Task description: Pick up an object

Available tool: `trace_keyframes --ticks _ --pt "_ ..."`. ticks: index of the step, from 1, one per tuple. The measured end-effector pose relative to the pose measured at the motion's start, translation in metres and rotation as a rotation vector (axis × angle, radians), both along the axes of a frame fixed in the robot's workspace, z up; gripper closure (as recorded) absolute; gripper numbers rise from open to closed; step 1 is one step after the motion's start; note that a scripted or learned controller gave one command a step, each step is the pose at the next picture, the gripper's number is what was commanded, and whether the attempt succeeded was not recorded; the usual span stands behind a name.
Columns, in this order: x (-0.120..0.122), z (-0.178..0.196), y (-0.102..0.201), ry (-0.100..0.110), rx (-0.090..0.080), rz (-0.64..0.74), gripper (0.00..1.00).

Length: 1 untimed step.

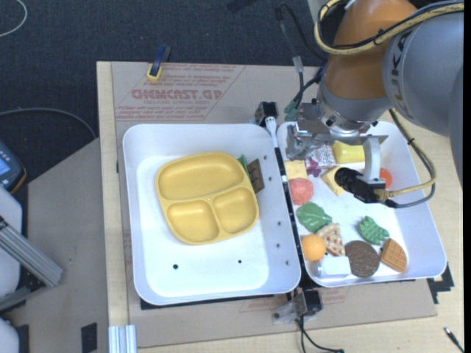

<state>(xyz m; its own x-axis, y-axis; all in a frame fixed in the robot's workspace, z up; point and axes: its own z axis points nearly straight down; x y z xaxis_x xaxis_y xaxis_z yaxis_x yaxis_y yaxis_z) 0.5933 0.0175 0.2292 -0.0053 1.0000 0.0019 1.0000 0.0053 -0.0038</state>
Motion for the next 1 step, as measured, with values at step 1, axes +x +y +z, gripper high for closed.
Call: trace_keyframes --ticks 1 --pt "0.0059 -0.0020 0.0247 -0.005 -0.001 -0.002 1.00"
